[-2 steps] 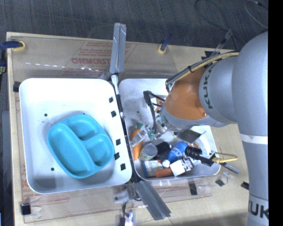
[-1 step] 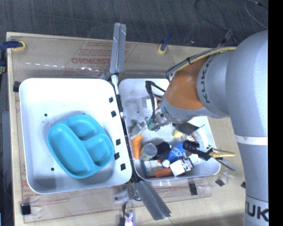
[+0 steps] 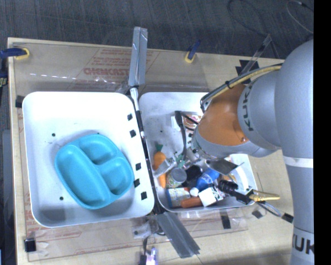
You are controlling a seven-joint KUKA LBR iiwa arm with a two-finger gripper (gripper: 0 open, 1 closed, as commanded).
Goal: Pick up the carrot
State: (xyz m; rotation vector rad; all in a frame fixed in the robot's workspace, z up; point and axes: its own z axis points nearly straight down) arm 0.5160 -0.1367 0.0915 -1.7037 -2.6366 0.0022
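Carrot (image 3: 159, 160) is lying at the left edge of the right bin (image 3: 160, 106), among clutter; the gripper (image 3: 183, 158) is hanging just at its 3 o'clock, grip state impossible to tell; a blue divided tray (image 3: 94, 170) is sitting in the left bin (image 3: 44, 115) at 9 o'clock

I have two bins side by side on the bench (image 3: 220, 65). The left bin (image 3: 38, 148) holds a divided tray (image 3: 94, 170), lying toward its 6 o'clock side. The right bin (image 3: 160, 106) holds a heap of small things (image 3: 201, 184) crowded at its 6 o'clock end; the carrot (image 3: 159, 160) lies at the heap's 9 o'clock edge, near the wall between the bins. My arm (image 3: 265, 115) reaches in from 3 o'clock, over the right bin.
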